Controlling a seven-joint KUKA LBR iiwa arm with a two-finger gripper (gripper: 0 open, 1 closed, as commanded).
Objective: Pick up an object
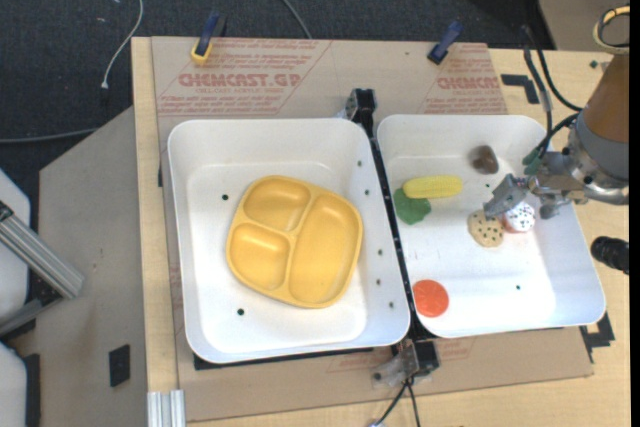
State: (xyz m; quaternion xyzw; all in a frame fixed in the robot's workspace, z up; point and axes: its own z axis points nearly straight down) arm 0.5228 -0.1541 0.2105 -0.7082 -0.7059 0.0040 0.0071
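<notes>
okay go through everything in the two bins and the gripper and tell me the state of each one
yellow divided plate: flat in the left bin, nothing on it
corn cob: lying flat, right bin
green piece: touching the corn cob
brown lump: loose
cookie: flat
orange disc: flat
gripper: low over the cookie

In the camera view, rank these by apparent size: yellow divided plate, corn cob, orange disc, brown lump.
1. yellow divided plate
2. corn cob
3. orange disc
4. brown lump
Corn and disc look close.
</notes>
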